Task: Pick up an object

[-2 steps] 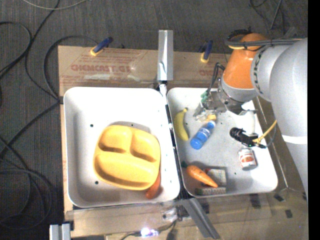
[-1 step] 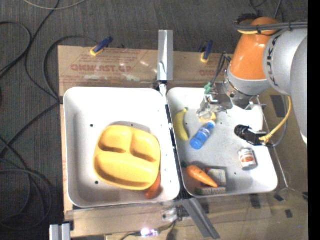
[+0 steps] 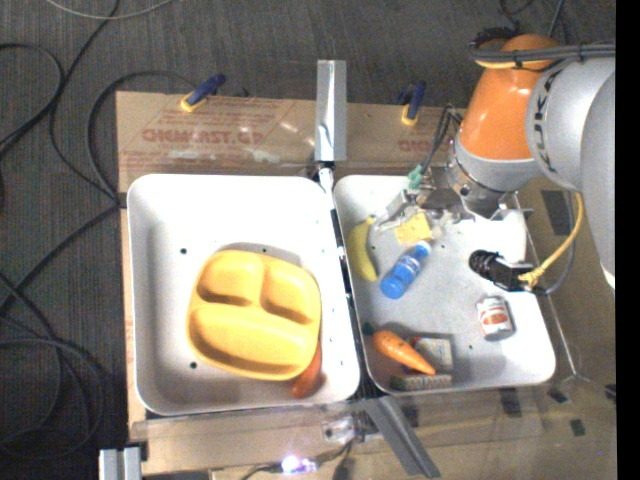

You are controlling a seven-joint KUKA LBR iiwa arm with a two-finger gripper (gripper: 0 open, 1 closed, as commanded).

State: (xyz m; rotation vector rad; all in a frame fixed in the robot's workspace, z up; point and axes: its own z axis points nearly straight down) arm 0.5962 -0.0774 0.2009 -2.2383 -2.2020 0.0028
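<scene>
Reaching over the right bin (image 3: 535,363), your arm (image 3: 520,108) hangs at its far side.
You see a yellow tray (image 3: 257,313) in the left bin (image 3: 150,268); then banana (image 3: 360,253), blue bottle (image 3: 404,271), carrot (image 3: 402,350), small can (image 3: 494,316). The gripper (image 3: 418,208) sits above a yellow block (image 3: 412,230); you cannot tell its grip.

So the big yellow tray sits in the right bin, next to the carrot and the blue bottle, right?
Not quite. The camera view shows the yellow tray in the left bin. The carrot and blue bottle are in the right bin.
</scene>
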